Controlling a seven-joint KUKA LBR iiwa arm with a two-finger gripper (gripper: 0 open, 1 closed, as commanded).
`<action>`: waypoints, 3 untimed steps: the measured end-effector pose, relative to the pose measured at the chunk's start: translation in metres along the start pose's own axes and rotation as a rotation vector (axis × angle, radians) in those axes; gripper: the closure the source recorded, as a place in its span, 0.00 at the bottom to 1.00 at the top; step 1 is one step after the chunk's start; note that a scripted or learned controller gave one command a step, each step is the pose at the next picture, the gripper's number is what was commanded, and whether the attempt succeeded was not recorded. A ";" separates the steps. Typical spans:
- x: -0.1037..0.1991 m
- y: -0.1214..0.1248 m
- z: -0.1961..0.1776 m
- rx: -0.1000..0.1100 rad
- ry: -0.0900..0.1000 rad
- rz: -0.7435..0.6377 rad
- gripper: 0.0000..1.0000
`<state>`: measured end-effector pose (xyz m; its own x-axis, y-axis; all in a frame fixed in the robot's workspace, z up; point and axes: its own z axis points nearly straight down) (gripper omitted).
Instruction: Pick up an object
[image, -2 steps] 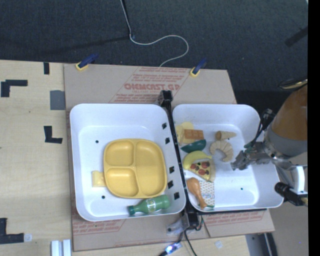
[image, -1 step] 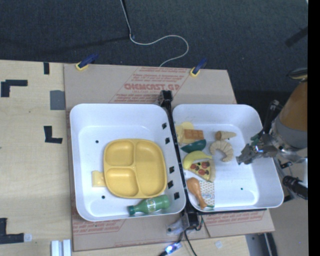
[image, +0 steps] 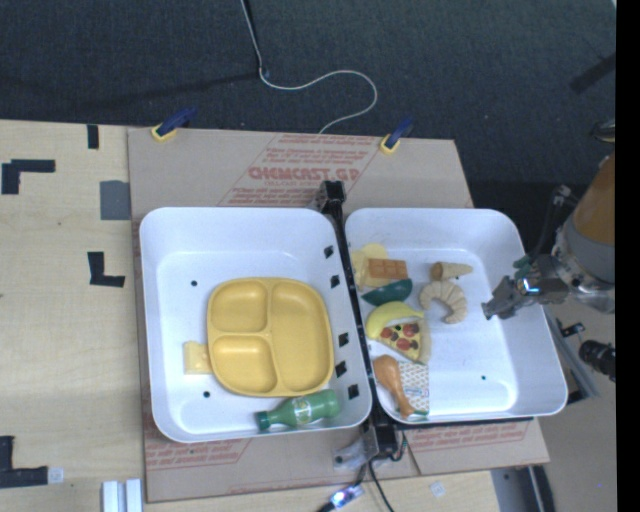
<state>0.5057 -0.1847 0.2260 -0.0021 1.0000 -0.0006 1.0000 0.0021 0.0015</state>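
The right bin (image: 500, 395) holds several toy foods along its left side: a croissant (image: 445, 300), a pizza slice (image: 403, 336), a yellow lemon-like piece (image: 386, 317), a green piece (image: 388, 293), a cheese or bread block (image: 383, 269), a small tan piece (image: 450, 270) and a carrot-like piece (image: 392, 380). My gripper (image: 505, 298) hangs over the right bin's right edge, about 50 pixels to the right of the croissant. Nothing shows between its fingers.
The left bin (image: 170, 250) carries a yellow divided plate (image: 270, 335), a green bottle (image: 300, 411) lying at its front and a pale yellow block (image: 195, 357) beside the plate. A white cable (image: 320, 80) loops across the dark floor behind the bins.
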 end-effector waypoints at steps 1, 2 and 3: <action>0.042 0.014 0.003 0.003 0.002 -0.004 1.00; 0.095 0.027 -0.007 0.002 0.002 -0.005 1.00; 0.153 0.038 -0.012 0.003 0.002 -0.006 1.00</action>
<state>0.5429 -0.0317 0.2379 -0.0080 1.0000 0.0018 1.0000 0.0080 -0.0016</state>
